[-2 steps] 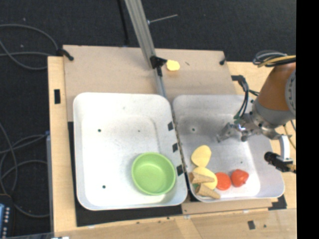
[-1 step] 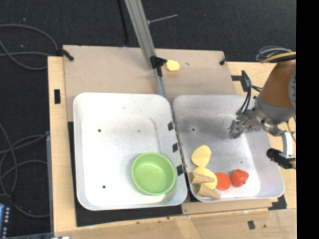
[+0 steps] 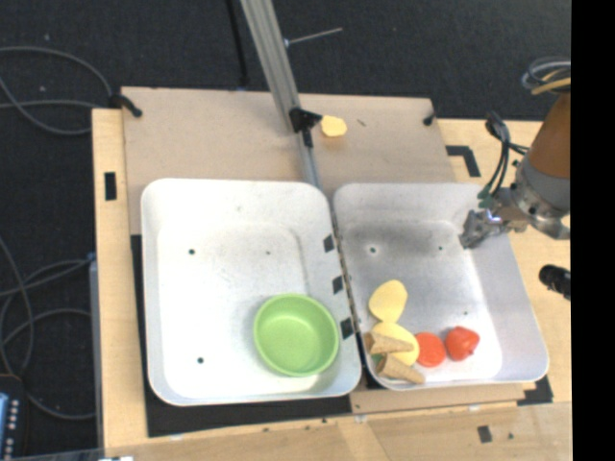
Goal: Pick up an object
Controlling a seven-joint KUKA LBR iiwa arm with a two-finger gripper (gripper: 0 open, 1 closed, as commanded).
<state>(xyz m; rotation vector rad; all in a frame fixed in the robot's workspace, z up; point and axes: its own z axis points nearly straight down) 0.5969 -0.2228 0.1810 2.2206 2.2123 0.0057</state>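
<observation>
Gripper (image 3: 478, 227) over right bin's (image 3: 500, 286) upper edge, finger state indiscernible, seemingly empty.

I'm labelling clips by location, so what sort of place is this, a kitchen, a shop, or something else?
Most likely a robotics lab test bench, not a kitchen. Two white bins sit on a plywood board, holding toy items such as a green bowl and plastic food pieces; a robot arm reaches in, and loose cables lie on dark carpet.
</observation>
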